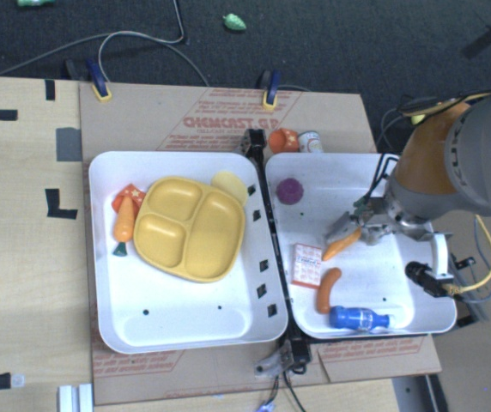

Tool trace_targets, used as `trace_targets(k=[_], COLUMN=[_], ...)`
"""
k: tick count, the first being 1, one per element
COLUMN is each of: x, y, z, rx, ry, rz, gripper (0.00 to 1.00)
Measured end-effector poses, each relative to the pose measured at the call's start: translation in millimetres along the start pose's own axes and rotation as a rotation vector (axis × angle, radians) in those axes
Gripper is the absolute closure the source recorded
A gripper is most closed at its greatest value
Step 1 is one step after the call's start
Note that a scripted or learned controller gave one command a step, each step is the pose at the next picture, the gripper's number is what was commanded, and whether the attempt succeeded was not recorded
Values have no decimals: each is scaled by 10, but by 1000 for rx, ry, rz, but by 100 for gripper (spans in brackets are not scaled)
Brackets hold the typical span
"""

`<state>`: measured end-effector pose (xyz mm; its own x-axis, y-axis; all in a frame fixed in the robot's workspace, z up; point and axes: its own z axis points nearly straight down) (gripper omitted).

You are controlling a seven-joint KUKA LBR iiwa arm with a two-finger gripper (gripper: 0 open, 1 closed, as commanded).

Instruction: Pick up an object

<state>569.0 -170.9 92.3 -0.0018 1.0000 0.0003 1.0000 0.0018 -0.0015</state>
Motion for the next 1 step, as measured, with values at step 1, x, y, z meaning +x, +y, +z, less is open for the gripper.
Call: trace_targets(k=[1], x=[517], y=[132], z=[58], rx=[-6], ry=[-1], rz=[0], gripper=[0])
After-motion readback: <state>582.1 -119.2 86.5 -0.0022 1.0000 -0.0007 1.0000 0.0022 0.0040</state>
